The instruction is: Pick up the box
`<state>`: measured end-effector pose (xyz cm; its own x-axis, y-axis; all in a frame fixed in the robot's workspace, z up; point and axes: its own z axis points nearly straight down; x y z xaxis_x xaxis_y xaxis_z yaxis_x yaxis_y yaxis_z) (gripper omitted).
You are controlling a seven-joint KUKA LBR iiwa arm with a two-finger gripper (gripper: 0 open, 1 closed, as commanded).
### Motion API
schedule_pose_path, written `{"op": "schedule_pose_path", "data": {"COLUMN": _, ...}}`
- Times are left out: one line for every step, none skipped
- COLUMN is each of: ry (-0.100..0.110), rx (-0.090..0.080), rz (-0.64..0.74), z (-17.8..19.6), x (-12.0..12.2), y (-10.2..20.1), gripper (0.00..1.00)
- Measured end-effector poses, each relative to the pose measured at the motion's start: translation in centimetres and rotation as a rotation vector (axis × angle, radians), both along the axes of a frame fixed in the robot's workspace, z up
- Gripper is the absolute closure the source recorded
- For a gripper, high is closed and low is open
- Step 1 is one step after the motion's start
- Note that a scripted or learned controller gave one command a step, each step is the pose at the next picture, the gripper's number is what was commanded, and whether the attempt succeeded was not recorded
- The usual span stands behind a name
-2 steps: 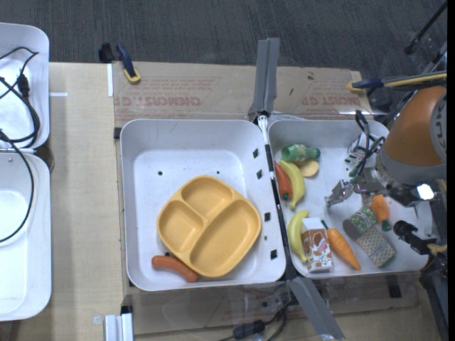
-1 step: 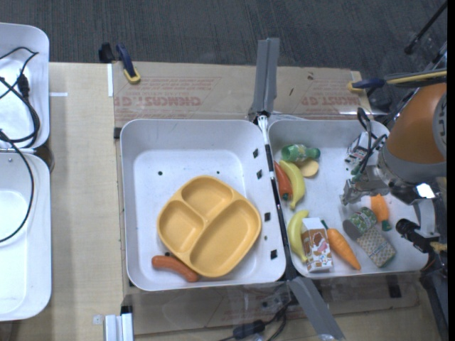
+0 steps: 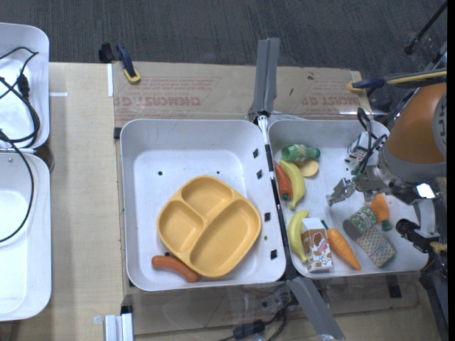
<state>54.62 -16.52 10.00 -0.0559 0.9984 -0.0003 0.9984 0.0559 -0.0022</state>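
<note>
Camera view, progress: pick not yet made; box (image 3: 316,244) lies flat on the floor of the right bin (image 3: 323,128), nothing lifted.
Box position: front of right bin, between a banana (image 3: 297,231) and a carrot (image 3: 343,248), touching or just beside both.
End effector (image 3: 343,191): over mid-right bin, whether apart or together cannot be told; nothing seen between them.
Relation: box sits nearer the front edge and slightly left of end effector, near but apart.
Left to do: judged, reach, close, lift.

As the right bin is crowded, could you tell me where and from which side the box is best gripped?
Probably from above, across the long sides of the box. It lies flat, wedged between a banana and a carrot, so its sides are tight.
</note>
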Motion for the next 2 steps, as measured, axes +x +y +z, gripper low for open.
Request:
{"op": "schedule_pose_path", "data": {"ry": -0.001, "rx": -0.001, "rz": -0.087, "z": -0.9, "x": 6.7, "y": -3.0, "gripper": 0.0}}
{"op": "schedule_pose_path", "data": {"ry": -0.002, "rx": -0.002, "rz": -0.392, "z": -0.8, "x": 11.3, "y": -1.8, "gripper": 0.0}}
